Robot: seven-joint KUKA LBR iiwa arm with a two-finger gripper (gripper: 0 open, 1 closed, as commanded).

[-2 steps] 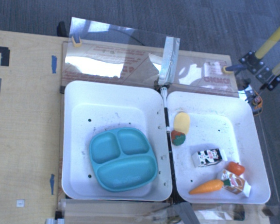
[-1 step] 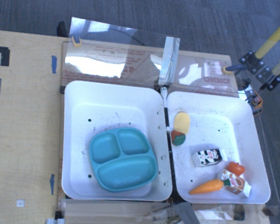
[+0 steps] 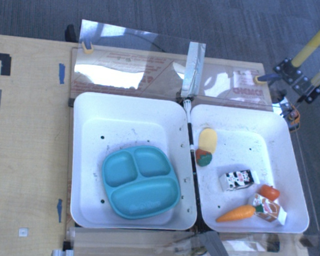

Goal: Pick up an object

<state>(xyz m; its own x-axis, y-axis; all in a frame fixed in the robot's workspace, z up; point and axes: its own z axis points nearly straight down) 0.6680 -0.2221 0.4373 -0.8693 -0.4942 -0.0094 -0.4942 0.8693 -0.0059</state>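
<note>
In the left bin (image 3: pixel 89 113) a blue divided plate (image 3: pixel 139 181) lies flat, toward the front. The right bin (image 3: pixel 260 125) holds several small items. A pale yellow piece (image 3: pixel 208 139) rests against the bin's left wall, touching a round green and red piece (image 3: pixel 203 157) just in front of it. A black-and-white patterned carton (image 3: pixel 238 180) lies near the middle. At the front, an orange carrot (image 3: pixel 236 214) points left, next to a red-capped white and red carton (image 3: pixel 269 205) in the front right corner.
Clear plastic panels (image 3: pixel 127 60) stand behind both bins, with a grey upright post (image 3: pixel 193 69) between them. A yellow pole with black clamps (image 3: pixel 305 54) crosses the top right corner. The wooden bench (image 3: pixel 20 140) extends left, with blue tape marks (image 3: pixel 61 72).
</note>
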